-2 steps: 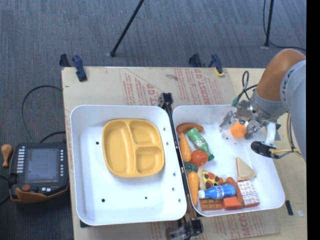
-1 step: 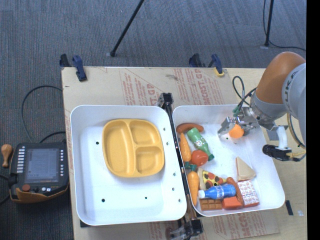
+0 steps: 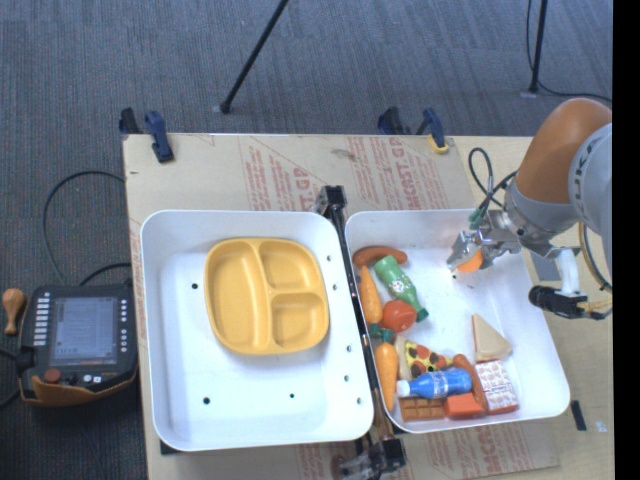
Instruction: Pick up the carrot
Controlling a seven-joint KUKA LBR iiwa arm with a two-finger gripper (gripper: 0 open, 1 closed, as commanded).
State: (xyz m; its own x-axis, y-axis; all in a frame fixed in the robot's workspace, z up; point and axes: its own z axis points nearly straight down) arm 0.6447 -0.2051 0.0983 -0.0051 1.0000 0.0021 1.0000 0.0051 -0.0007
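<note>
An orange carrot [image 3: 386, 370] with a green top lies in the right bin [image 3: 520, 298], at its left side near the front. A second long orange piece [image 3: 369, 294] lies just behind it along the bin's left wall. My gripper [image 3: 468, 256] hangs over the back middle of the right bin, well to the right of both and apart from them. Its fingers point down and left, and a small orange object [image 3: 470, 262] shows between the fingertips.
The right bin also holds a sausage [image 3: 379, 256], a green bottle [image 3: 399, 282], a tomato [image 3: 398, 315], a pizza slice [image 3: 424, 355], a blue bottle [image 3: 436, 384], a sandwich wedge [image 3: 489, 338] and a red box [image 3: 497, 386]. A yellow divided plate [image 3: 266, 294] sits in the left bin [image 3: 180, 368].
</note>
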